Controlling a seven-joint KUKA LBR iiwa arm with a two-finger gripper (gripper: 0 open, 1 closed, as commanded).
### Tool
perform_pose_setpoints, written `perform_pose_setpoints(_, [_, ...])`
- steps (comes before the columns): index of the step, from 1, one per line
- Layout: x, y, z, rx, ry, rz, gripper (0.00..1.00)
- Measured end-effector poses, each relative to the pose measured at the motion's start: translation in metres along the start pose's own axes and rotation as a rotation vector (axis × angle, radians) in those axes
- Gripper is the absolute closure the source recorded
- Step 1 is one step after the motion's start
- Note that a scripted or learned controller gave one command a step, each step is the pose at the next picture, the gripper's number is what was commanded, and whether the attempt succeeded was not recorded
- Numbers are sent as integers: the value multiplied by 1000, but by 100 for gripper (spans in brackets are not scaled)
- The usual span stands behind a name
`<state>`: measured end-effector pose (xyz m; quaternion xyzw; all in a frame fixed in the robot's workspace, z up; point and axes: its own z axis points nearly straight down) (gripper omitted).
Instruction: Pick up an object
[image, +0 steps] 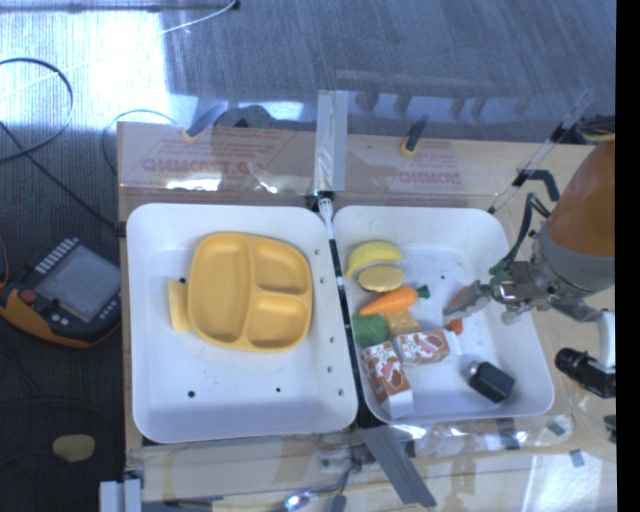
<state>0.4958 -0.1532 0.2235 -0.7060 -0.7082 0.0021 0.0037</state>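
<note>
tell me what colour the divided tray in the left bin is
Yellow-orange, plain with no pattern: the divided tray as seen in the camera view.

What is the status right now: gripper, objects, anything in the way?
Gripper low in right bin, holding nothing visible. Carrot, banana, black block lie loose. Yellow tray in left bin. Nothing blocking.

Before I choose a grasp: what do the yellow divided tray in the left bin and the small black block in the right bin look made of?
The yellow divided tray looks like moulded plastic: one even colour, rounded compartments, soft sheen. The small black block seems hard plastic or rubber, dark and matte; too small to tell which.
</note>
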Motion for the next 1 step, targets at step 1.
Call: perform_pose_setpoints(1, [-13,72,112,-15,-5,-197,0])
